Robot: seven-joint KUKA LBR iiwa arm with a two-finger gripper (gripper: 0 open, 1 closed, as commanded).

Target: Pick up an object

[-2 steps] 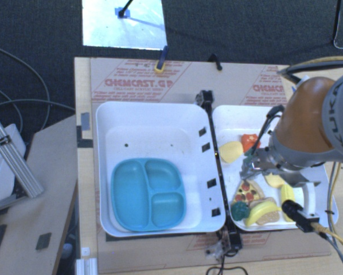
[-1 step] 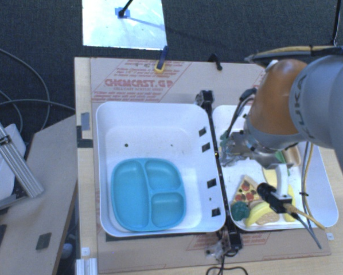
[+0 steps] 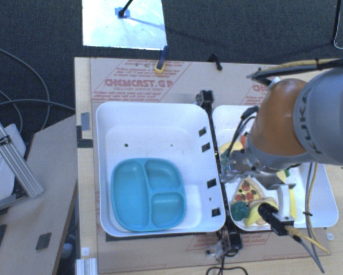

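The arm (image 3: 297,125) reaches in over the right bin (image 3: 331,211), and its bulk covers the gripper, so I cannot tell whether it is clenched or released, or whether it touches anything. Below the wrist, in the near part of that bin, lies a small heap of toys: a pizza slice (image 3: 248,192), a dark green ball (image 3: 239,211) and a yellow piece (image 3: 257,213) (all close together, some touching). The left bin (image 3: 154,119) holds a blue divided plate (image 3: 148,195) in its near half.
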